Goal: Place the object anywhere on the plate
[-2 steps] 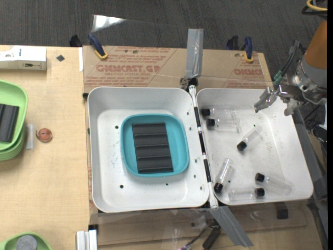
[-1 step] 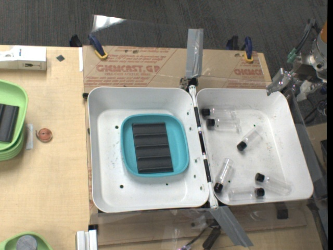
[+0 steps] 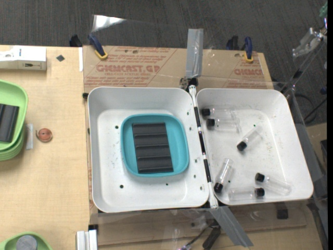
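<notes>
Six clear plastic vials with black caps [image 3: 241, 146] lie loose in the white right-hand bin [image 3: 291, 119], all to the right of the teal rounded-square plate [image 3: 127, 145]. None touches the plate, and the wall between the two bins separates every vial from it.

1. Plate. It sits flat in the middle of the white left-hand bin [image 3: 99, 139] and carries a black ribbed insert [image 3: 153, 147].
2. Nearest vials. Two vials [image 3: 210, 122] lie just past the dividing wall, level with the plate's upper edge. Their caps face the plate and their long axes run away from it.
3. Lower vial [image 3: 223, 173]. It lies level with the plate's lower edge, with its long axis roughly parallel to the plate's right side and its cap at the near end.
4. Middle vial. It lies farther right of the plate, on a diagonal, well apart from the others.
5. Far vials [image 3: 259, 177]. Two lie farthest from the plate, close together.

Claw state: cannot be told from this view, neither its opening nor any load.

Assessment: no vial is on the plate, so the pick is not yet made. Any carry must run leftward over the dividing wall. The middle vial, being isolated, appears the easiest pick across its short axis.
</notes>
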`<state>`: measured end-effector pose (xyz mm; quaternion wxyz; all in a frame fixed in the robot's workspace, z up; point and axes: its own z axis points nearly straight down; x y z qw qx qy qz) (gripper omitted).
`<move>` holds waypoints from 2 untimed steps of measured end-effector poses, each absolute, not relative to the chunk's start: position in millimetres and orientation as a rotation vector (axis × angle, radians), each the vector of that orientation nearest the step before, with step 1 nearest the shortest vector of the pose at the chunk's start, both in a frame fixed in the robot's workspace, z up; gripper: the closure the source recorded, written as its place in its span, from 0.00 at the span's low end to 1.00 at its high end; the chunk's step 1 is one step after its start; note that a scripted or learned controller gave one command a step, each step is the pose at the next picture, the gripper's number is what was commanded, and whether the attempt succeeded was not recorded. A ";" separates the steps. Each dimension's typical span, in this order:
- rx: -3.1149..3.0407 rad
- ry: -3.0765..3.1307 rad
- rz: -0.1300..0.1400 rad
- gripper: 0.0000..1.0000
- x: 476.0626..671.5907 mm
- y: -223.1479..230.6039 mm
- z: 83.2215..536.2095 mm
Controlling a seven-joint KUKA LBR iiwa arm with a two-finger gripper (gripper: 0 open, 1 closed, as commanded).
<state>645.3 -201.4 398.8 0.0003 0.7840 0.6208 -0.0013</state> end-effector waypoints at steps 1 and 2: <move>2.463 1.950 -0.005 0.00 645.4 -201.2 398.6; 2.463 1.950 -0.005 0.00 645.4 -201.2 398.6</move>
